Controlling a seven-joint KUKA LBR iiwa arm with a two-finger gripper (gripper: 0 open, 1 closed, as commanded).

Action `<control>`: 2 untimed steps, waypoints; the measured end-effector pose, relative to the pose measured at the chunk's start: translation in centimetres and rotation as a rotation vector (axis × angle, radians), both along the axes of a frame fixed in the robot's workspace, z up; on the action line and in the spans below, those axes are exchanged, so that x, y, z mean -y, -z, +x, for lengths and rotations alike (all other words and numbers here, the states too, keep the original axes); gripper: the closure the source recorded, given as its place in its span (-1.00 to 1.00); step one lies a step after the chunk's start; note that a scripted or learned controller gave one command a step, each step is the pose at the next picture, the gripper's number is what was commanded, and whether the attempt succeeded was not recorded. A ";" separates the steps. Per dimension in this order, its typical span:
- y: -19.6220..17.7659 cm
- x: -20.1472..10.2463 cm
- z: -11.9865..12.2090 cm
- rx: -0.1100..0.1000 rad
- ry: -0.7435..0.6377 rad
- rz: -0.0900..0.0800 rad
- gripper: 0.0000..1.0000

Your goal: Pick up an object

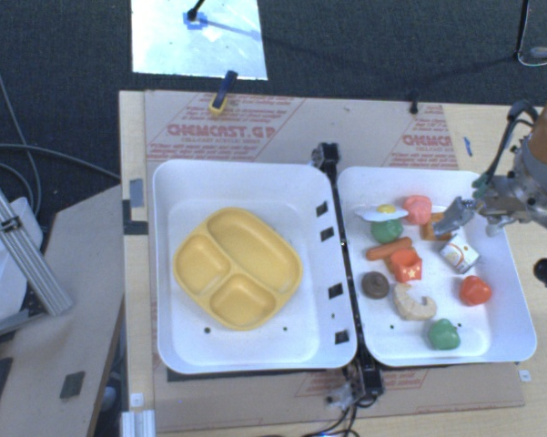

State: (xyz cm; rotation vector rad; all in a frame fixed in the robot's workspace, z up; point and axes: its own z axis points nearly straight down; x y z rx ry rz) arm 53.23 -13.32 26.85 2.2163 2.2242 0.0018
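Note:
The right white bin (519, 335) holds several toy foods. Among them are a fried egg (380, 213), a pink piece (418, 208), a green ball (387, 230), an orange sausage (389, 248) and a red cube (406, 265). Further forward lie a brown disc (375, 285), a beige piece (414, 304), a green pepper (444, 334), a red tomato (474, 290) and a small white carton (459, 256). My gripper (453, 217) hangs over the bin's upper right part, just above the carton and beside the pink piece. It partly hides a small orange item (434, 228).
The left white bin (177, 189) holds a yellow divided plate (238, 267). A black hinge strip (337, 244) runs between the bins. The arm (537, 171) enters from the right, over the right bin's far edge. Brown cardboard (255, 126) lies under both bins.

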 end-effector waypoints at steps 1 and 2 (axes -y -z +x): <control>12.6 -0.4 3.3 -0.010 -0.001 0.002 -1.00; 17.9 -0.7 5.2 0.007 -0.002 0.005 -1.00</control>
